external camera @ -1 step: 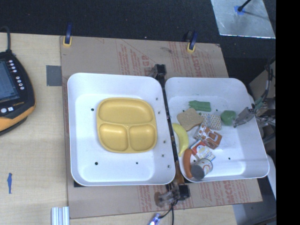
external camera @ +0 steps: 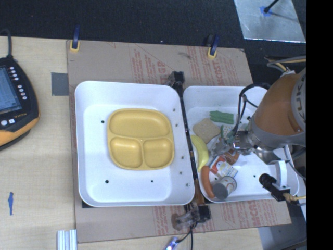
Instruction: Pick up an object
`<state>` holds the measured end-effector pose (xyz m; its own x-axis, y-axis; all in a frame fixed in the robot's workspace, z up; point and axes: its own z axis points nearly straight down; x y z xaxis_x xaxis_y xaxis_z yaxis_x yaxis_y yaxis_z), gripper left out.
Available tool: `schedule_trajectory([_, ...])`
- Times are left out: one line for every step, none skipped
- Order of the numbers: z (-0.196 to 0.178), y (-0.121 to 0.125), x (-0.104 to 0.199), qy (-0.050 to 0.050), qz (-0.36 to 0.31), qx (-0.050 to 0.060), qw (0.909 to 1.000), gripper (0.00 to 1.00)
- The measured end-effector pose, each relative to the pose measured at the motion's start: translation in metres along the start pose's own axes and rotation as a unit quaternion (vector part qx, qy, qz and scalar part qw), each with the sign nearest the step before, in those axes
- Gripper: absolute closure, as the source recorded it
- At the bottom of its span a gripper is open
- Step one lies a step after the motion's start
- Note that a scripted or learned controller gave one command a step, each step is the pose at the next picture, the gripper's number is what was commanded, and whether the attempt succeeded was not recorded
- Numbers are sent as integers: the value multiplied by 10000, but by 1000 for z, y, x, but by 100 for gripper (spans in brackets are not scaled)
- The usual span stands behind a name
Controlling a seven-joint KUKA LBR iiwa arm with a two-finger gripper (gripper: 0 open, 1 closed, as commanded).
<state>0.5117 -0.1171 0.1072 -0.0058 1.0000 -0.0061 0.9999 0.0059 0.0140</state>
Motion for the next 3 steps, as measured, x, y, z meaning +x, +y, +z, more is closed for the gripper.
schedule_trajectory([16, 47, 20, 17, 0, 83, 10000, 0])
schedule_trajectory([5, 48, 19, 22, -4, 91, 10000, 100])
schedule_trajectory([-102, 53, 82, 37, 8, 81, 10000, 100])
